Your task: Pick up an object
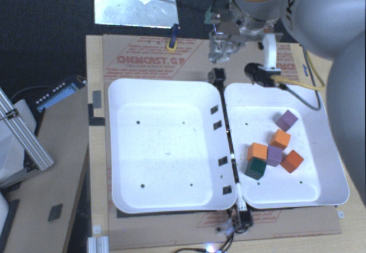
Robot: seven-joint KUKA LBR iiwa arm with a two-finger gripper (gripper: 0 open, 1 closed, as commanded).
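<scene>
The blocks sit in the right bin (pixel 329 186), clustered toward its 4 o'clock part: a purple block (pixel 287 119) at the top, an orange block (pixel 280 139) just below it, then another orange block (pixel 257 150), a small purple block (pixel 275 155), a green block (pixel 255 168) and a third orange block (pixel 292 161), these four packed close and partly touching. The left bin (pixel 123 103) lies at 9 o'clock from them.

The gripper (pixel 219 53) hangs high over the bench's far edge, at about 11 o'clock from the cluster and well apart from it, above the seam between the bins. Whether it is spread or pressed together I cannot tell; it looks blurred and nothing shows in it.

To do the pick well, I judge the top purple block the best target: it stands apart from the rest, so a grasp there is less likely to catch a neighbour. The arm should travel toward 5 o'clock, centre over it, square up to its faces, then descend straight.

The arm (pixel 320 11) reaches in from 1 o'clock, wrist pointing down.
</scene>
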